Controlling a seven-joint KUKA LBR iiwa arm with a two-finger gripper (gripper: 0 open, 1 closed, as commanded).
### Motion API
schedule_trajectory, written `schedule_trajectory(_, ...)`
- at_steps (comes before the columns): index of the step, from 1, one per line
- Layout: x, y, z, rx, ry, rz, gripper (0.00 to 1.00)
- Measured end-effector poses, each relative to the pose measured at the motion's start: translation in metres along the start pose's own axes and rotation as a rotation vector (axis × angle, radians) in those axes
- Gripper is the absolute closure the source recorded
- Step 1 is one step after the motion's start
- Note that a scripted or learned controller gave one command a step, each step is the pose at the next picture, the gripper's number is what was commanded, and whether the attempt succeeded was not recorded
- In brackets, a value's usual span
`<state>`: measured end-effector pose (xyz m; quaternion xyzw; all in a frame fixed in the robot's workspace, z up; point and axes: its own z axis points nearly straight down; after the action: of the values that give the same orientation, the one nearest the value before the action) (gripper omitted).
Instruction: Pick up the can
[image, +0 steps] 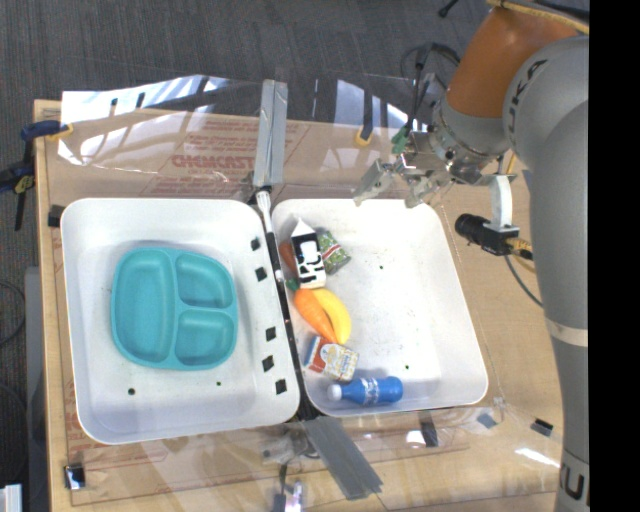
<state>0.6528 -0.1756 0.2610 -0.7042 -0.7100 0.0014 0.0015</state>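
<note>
Gripper (397, 186) above right bin's (440, 300) far rim, fingers spread, pinching nothing. Your can (287, 257) lies at bin's left wall, tucked beside carton (309, 258), above banana (323, 313).

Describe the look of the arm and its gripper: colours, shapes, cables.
The arm is thick and rounded, with smooth grey casings and an orange band above the wrist. Thin dark cables loop around the wrist. The gripper is a small metal-grey assembly with slender light fingers and a touch of green on it. A black cylindrical part sticks out beside a white bracket.
</note>
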Motion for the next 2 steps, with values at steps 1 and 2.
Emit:
schedule_trajectory(1,0.046,0.005,0.127,-0.002,0.000,-0.067,0.00)
schedule_trajectory(2,-0.021,0.007,0.165,-0.009,-0.001,0.034,0.00)
